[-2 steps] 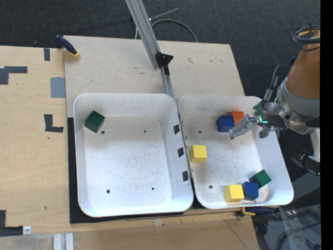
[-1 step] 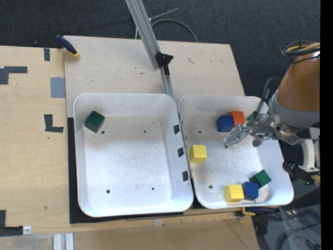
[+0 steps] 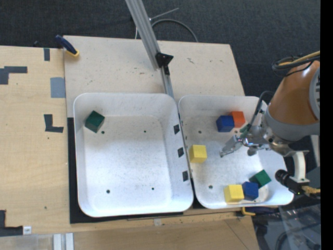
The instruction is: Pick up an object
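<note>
Camera view, looking down at a slant on two shallow white bins sitting side by side on a wooden bench. Left bin (image 3: 86,191) is holding one dark green block (image 3: 94,121), lying near its upper left corner. Right bin (image 3: 208,105) is holding the remaining blocks: a yellow block (image 3: 198,153) is lying near its left wall; a blue block (image 3: 225,123) and an orange block (image 3: 238,118) are touching each other toward the upper middle; a second yellow block (image 3: 234,192), a second blue block (image 3: 250,190) and a green block (image 3: 260,178) are clustering at the lower right. Gripper (image 3: 231,147) is hanging over the middle of the right bin, reaching in from the right, between the two clusters. Nothing is sitting between its fingers, though whether they are spread or closed cannot be told.
</note>
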You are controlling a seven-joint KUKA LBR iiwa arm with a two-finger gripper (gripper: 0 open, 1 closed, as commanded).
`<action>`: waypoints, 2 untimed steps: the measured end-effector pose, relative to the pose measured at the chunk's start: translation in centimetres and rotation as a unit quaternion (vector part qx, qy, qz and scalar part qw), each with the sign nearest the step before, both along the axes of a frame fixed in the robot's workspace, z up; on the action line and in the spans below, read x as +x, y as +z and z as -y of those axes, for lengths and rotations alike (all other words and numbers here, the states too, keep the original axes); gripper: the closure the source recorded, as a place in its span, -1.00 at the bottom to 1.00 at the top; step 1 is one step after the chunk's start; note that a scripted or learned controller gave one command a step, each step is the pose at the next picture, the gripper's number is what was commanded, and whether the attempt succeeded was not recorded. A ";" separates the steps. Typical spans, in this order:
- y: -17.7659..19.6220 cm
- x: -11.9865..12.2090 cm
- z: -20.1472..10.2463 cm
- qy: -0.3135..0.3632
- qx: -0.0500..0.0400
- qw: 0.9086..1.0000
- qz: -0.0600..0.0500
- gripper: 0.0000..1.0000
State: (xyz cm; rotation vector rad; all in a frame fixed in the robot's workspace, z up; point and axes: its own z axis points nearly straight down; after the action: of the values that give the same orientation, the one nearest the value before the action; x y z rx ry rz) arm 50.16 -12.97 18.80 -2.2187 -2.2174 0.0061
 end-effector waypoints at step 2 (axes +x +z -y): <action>-3.2 -0.1 -0.3 0.001 0.000 1.000 0.001 1.00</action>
State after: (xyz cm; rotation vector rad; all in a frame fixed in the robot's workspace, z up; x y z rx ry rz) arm 50.01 -12.64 15.65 -2.2170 -2.2208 0.0027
